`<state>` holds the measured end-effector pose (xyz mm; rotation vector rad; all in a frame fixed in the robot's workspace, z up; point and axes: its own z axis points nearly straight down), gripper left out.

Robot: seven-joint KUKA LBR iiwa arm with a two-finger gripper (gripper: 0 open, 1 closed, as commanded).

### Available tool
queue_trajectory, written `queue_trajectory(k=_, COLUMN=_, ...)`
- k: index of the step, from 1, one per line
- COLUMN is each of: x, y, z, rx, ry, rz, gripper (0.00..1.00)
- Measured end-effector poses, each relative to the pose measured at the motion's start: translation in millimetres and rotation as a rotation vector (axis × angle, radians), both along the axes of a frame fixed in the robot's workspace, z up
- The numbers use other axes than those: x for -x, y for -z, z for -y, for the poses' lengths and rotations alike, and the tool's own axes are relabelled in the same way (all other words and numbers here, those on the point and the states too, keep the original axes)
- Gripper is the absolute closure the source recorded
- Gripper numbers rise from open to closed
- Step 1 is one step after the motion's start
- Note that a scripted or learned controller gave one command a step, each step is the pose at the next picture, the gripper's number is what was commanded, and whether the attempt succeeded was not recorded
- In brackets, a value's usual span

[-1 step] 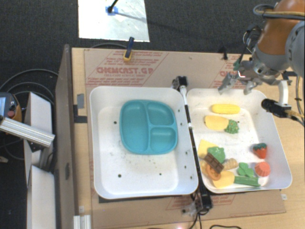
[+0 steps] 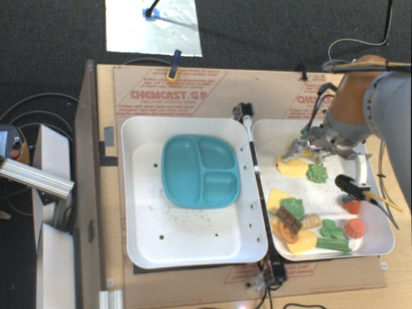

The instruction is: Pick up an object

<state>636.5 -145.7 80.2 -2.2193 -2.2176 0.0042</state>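
I see the grey arm (image 2: pixel 380 102) with its orange band reaching in over the right shallow white plastic bin (image 2: pixel 386 237). The tool (image 2: pixel 301 145) sits low over that bin's upper left part. I cannot tell its grip state from here; glare and clutter hide the tips.

Just below the tool: a flat pale yellow wedge, cheese-like (image 2: pixel 293 168), long axis running left-right. Just beside it, away from the divider, a knobbly green broccoli-shaped toy (image 2: pixel 317 172). I can't confirm contact between the tool and either.

Further below the tool, a crowded pile:
- smooth yellow curved piece (image 2: pixel 279 198)
- lumpy green leafy toy (image 2: pixel 293 206)
- dark brown ridged bar (image 2: pixel 288 220), lying diagonal
- tan rounded lump (image 2: pixel 311 221)
- green stalk-like piece (image 2: pixel 335 243), long axis left-right along the near wall
- orange-red rounded toy (image 2: pixel 355 228)

All packed touching or nearly so, little free room there. More open floor directly under the tool and along the far wall.

Well off to the tool's left, across the black divider strip (image 2: pixel 254 166), the second white bin (image 2: pixel 138 172) holds a glossy teal plastic divided plate (image 2: pixel 199 172), rounded corners, three compartments.

The desk (image 2: pixel 193 92) is cardboard-covered, with red print.
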Motion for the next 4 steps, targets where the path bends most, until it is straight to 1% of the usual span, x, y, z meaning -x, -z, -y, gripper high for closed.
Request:
queue_trajectory(k=1, x=-17.6, y=-1.2, z=1.4, rx=-0.003, ry=0.000, rz=-0.019, gripper=0.00)
queue_trajectory(k=2, x=-18.6, y=-12.6, z=1.7, rx=-0.002, ry=-0.003, rz=-0.013, gripper=1.00)
queue_trajectory(k=3, x=-18.8, y=-12.6, z=1.8, rx=-0.001, ry=-0.003, rz=-0.013, gripper=0.00)
queue_trajectory(k=4, x=-26.3, y=-0.1, z=-62.7, rx=0.002, ry=-0.010, rz=-0.025, gripper=0.00)
